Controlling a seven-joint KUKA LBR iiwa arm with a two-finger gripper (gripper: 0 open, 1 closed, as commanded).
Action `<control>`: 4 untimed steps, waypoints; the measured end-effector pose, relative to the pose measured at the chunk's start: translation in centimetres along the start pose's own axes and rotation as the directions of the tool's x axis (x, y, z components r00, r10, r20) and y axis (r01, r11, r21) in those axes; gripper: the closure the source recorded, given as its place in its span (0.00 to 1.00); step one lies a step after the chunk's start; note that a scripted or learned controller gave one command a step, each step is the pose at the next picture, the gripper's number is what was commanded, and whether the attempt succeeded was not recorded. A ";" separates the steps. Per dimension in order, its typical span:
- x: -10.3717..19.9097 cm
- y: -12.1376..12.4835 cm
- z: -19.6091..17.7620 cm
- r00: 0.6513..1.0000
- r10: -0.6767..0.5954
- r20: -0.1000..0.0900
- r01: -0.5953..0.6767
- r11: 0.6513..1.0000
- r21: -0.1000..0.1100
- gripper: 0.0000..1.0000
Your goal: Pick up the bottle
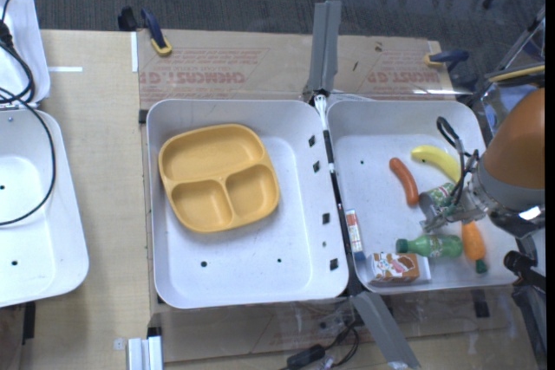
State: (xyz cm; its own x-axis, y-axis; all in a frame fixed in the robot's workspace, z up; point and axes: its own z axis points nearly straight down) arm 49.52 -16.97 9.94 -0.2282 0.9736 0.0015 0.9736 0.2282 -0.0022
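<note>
The green bottle (pixel 433 246) lies on its side near the front of the right bin (pixel 368 143), with its cap pointing left. My gripper (pixel 444 210) hangs low over the bin just behind the bottle, close to its right half. The grey arm with its orange band (pixel 520 141) comes in from the right. Nothing in this view shows the bottle lifted; it rests on the bin floor.
Around the gripper are a yellow banana (pixel 436 160), a red sausage (pixel 403 180), an orange carrot (pixel 473 241) right of the bottle, and a small carton (pixel 395 267) at the front. The left bin (pixel 173 273) holds a yellow divided plate (pixel 218 176).
</note>
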 end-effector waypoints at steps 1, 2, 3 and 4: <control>0.0 0.0 0.0 1.000 -0.001 0.000 0.001 1.000 0.000 0.00; 3.3 2.9 0.8 1.000 0.006 0.001 -0.006 1.000 -0.001 0.00; 1.9 -1.4 0.8 0.993 0.114 0.001 -0.114 0.993 -0.001 0.00; -2.3 7.2 -11.8 0.984 0.179 0.003 -0.179 0.984 -0.002 0.00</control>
State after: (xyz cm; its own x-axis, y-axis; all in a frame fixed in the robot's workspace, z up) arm 57.07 -17.57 21.75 -0.0503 0.9987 -0.0024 0.9987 0.0503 -0.0006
